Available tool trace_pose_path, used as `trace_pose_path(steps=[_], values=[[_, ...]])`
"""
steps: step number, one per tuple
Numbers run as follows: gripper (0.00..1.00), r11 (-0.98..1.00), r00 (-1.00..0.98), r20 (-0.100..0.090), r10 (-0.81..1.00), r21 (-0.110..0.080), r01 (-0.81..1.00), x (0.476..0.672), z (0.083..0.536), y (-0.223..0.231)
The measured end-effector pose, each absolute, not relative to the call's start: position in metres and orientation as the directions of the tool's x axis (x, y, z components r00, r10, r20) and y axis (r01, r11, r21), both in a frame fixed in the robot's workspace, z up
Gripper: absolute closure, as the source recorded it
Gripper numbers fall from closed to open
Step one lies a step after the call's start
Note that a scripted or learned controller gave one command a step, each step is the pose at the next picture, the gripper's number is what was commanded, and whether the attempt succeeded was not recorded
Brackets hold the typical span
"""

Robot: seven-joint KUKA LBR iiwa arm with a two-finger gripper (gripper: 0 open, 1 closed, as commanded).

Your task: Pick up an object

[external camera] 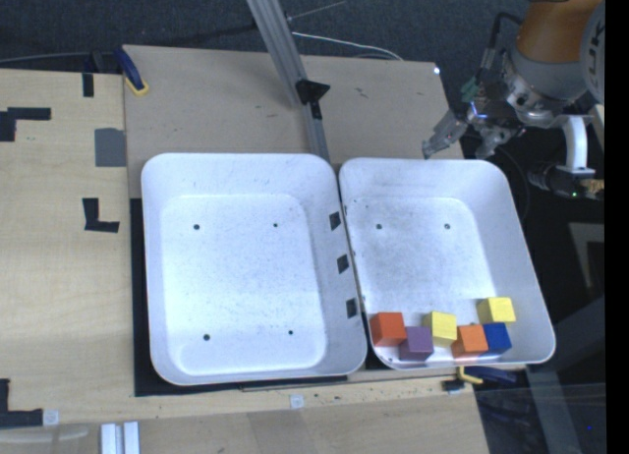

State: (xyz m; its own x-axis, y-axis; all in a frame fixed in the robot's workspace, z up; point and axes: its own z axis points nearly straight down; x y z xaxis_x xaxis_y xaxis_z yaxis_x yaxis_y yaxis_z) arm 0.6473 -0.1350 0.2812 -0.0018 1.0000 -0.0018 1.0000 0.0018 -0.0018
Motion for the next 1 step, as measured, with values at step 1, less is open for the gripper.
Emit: trace_pose_path(steps=[1], values=[[0.0,0.002,-0.002,0.001,1.0,-0.011,1.0,0.6268,0.1851,-0.1242]])
